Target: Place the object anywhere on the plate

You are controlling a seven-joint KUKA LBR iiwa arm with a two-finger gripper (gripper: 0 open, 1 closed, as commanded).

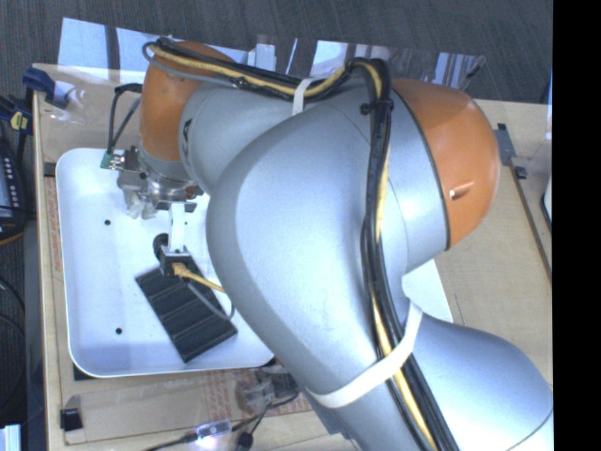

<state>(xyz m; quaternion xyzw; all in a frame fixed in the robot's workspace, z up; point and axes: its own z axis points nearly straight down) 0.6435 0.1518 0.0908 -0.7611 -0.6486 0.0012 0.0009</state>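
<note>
My gripper (143,198) hangs low over the far part of the left white bin (89,261), close to its back left corner. The grey arm with its orange band (164,101) reaches in from the right and covers the bin's right side and all of the other bin. Whatever lies under the arm is hidden. Two small dark specks (106,222) mark the bare bin floor.
The wooden bench (141,412) runs along the front, with loose cables and a small connector (254,393) lying on it. Dark equipment (11,177) stands past the bench's left edge. White paper sheets (89,45) lie behind the bin.
</note>
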